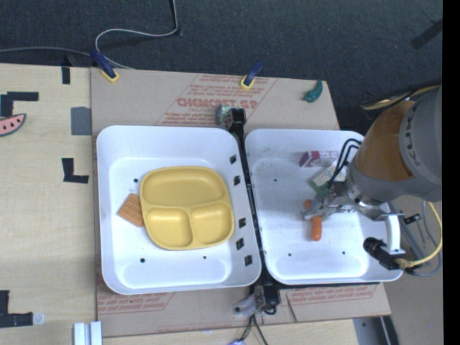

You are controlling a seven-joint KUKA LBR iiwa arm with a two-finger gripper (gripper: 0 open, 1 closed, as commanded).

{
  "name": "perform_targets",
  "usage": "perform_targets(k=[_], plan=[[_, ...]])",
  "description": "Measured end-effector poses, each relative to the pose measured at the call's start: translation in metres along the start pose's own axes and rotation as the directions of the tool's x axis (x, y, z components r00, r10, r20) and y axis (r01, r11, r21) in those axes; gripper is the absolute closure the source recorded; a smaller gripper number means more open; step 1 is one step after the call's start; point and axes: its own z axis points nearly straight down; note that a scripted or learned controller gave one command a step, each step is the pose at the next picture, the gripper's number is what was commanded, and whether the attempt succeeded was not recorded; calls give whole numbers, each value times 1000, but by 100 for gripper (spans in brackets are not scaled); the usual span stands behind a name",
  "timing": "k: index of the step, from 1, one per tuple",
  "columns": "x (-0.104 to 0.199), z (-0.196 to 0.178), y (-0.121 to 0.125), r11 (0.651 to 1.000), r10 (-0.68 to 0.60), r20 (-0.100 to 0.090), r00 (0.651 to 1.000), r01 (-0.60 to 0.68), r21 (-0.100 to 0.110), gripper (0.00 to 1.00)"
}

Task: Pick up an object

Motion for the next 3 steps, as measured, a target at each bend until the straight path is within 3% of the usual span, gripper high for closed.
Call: perform_targets(k=[2, 3], plan=[[2, -18, 0, 1000, -3, -4, 1000, 3, 2, 100], [54, -111, 5, 1000, 0, -1, 1000, 0, 2, 100]])
